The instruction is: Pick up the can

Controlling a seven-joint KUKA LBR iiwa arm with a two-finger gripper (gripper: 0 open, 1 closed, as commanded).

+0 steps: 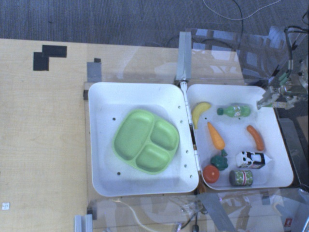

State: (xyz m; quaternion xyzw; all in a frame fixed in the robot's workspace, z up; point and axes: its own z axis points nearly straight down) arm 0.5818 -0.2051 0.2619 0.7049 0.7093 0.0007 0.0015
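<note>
Camera view looked down on two white bins set side by side on the bench. The can (241,178) lay on its side near the front edge of the right bin (277,129), towards its front right corner, with a small black-and-white cow figure (252,159) just behind it and a tomato (211,174) a little to its left. That crowding probably left the long sides of the can as the only free faces to pinch. The gripper (276,98) hung over the bin's back right corner, well apart from the can, carrying nothing; I could not tell how its jaws were set. A banana (200,113), green bottle (234,111) and two carrots (216,136) lay further back. A green divided plate (147,140) sat mid-floor in the left bin (104,100).
</note>
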